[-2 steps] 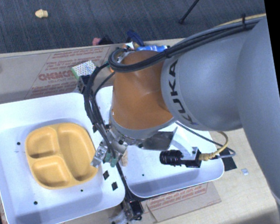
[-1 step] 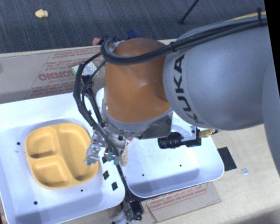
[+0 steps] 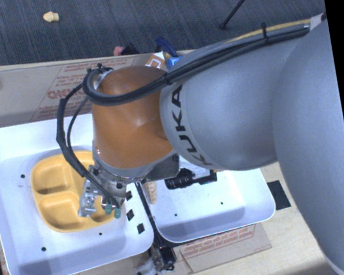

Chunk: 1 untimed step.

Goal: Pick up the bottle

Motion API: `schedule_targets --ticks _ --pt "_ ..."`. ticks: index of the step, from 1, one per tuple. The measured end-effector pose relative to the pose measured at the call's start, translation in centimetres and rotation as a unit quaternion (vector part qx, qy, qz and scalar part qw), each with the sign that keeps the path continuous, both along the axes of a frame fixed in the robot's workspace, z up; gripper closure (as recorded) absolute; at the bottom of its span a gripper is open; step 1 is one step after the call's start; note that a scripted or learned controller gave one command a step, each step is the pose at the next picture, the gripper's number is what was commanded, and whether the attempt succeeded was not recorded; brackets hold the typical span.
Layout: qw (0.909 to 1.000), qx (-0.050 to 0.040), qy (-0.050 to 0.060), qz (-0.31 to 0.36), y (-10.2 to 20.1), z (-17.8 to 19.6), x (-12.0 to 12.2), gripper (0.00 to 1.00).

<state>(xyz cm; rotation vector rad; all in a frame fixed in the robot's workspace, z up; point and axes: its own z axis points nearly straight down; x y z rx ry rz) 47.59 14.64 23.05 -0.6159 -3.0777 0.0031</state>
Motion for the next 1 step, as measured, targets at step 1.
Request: schedule_targets --ticks 1 --pt "0.9992 0.0000 0.000 0.039 -3.94 0.23 0.04 1.00"
